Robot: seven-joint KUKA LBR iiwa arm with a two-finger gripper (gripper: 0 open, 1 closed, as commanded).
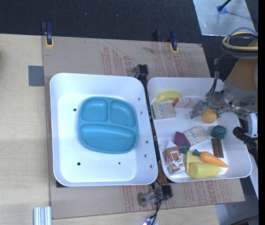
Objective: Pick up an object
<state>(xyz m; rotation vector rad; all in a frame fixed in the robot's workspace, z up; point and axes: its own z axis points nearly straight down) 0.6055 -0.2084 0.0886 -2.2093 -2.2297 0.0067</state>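
**Mia:** If you look at the jaws (pixel 206 106), can you tell how far they are open?

**Ben:** No, I cannot tell. They are down low in the right bin (pixel 245 170), and the metal bits look like a dark jumble. I see nothing that is for sure between them.

**Mia:** What is right by them?

**Ben:** An orange ball (pixel 209 116). It is just beside the tip, maybe touching it. I can't say if it is gripped.

**Mia:** What else is close?

**Ben:** A banana (pixel 168 96) sits near the top edge, with a small packet (pixel 163 110) under it. A green ball (pixel 219 131) is a bit lower than the orange one. A checked packet (pixel 196 135) and a purple thing (pixel 181 139) lie in the middle. A carrot (pixel 212 159), a yellow block (pixel 201 169) and a little box (pixel 173 159) are at the near end.

**Mia:** And the left bin (pixel 62 172)?

**Ben:** It holds a blue tray (pixel 108 124), well away from the arm (pixel 239 74).

**Mia:** So which step is this?

**Ben:** I think it is the grab, down at the toys. Nothing is lifted yet.

**Mia:** What comes next?

**Ben:** I'd guess the jaws must close around the orange ball and go straight up. A round ball can roll away, so the squeeze has to be in the middle.
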